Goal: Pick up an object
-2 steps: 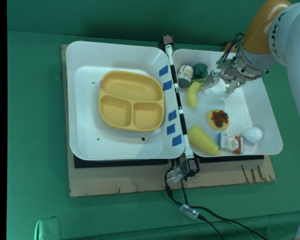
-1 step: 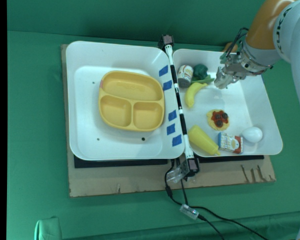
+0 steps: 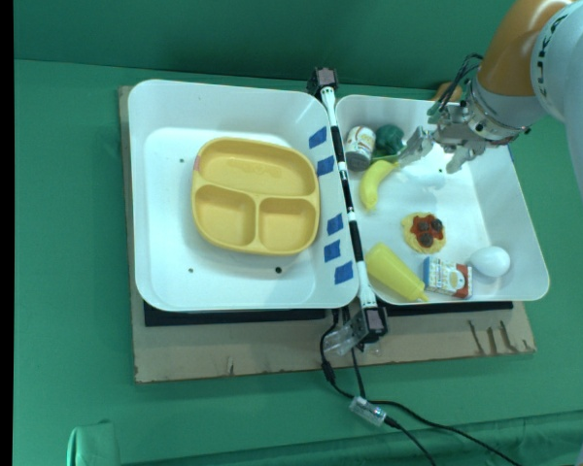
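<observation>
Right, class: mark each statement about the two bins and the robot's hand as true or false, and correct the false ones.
1. The yellow divided tray lies in the left bin. True.
2. The banana lies in the left bin. False: it lies in the right bin, near the divider.
3. The white egg sits in the right bin's near right corner. True.
4. The hand holds the small pizza. False: the pizza lies on the bin floor, apart from the hand.
5. The hand hangs over the right bin's far part. True.
</observation>
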Available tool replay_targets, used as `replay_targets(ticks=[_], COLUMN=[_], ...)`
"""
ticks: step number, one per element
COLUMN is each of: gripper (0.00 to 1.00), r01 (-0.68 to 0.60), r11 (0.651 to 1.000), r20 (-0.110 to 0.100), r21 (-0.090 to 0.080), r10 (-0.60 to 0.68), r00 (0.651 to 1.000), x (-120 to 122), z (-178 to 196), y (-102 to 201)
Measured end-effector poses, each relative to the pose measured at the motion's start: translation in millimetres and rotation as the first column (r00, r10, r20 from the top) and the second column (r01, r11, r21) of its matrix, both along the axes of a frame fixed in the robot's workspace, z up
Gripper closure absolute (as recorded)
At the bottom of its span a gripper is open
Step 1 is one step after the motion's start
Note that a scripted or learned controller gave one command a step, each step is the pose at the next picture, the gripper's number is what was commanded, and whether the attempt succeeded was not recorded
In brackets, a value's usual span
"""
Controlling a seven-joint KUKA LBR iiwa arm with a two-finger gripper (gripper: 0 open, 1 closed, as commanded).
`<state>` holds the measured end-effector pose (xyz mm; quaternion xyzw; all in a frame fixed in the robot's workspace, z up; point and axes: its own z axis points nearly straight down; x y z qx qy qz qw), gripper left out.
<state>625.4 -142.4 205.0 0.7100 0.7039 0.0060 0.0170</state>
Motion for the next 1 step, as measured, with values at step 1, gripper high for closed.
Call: replay_targets(ticks=[1], gripper=[0.0], r01=[-0.01], r11=[1.0], r20=[-0.09], r21=[0.001], r10=[0.01], r00=[0.996], x=[66.7], z=[-19.6], y=[21.4])
